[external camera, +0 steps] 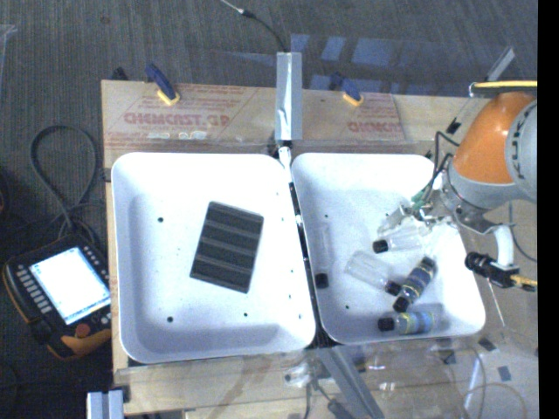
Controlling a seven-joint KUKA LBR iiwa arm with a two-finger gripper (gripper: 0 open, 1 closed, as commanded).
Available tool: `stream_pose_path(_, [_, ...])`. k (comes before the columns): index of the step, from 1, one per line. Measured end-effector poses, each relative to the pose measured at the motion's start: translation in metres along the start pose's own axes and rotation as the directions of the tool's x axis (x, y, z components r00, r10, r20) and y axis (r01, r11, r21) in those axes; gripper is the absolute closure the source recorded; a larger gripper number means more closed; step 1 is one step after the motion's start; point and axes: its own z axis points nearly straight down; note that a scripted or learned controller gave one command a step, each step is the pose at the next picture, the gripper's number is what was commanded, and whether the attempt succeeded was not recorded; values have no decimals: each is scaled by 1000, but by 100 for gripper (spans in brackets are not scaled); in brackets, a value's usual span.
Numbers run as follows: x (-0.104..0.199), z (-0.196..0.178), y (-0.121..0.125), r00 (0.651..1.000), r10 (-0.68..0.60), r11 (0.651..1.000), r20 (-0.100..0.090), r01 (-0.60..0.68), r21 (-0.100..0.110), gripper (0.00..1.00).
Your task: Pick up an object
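Observation:
My gripper (423, 208) hangs over the upper right part of the right bin (349, 168), below the arm's orange band (487, 143). Just under and left of it lies a clear bottle with a black cap (395, 234). I cannot tell whether the gripper touches that bottle. A second clear bottle (367, 270) lies lower in the bin. A dark blue bottle (417, 280) and another bluish bottle (407, 323) lie near the bin's front right corner. A flat black ribbed block (227, 247) rests alone in the left bin (140, 190).
A small black cap (321, 279) lies by the right bin's left wall. A metal post (288, 94) stands behind the ridge between the bins. A teach pendant (61, 291) sits on the floor at the left. Blue clamps (161, 82) hold the bench's back edge.

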Motion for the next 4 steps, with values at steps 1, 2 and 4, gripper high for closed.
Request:
stream_pose_path(1, [4, 5, -33, 1000, -9, 1000, 3, 9, -22, 0])
stream_pose_path(2, [9, 4, -90, 1000, -20, 1000, 5, 20, -23, 0])
stream_pose_path(4, [19, 10, 86, 984, -177, 984, 9, 177, -6, 0])
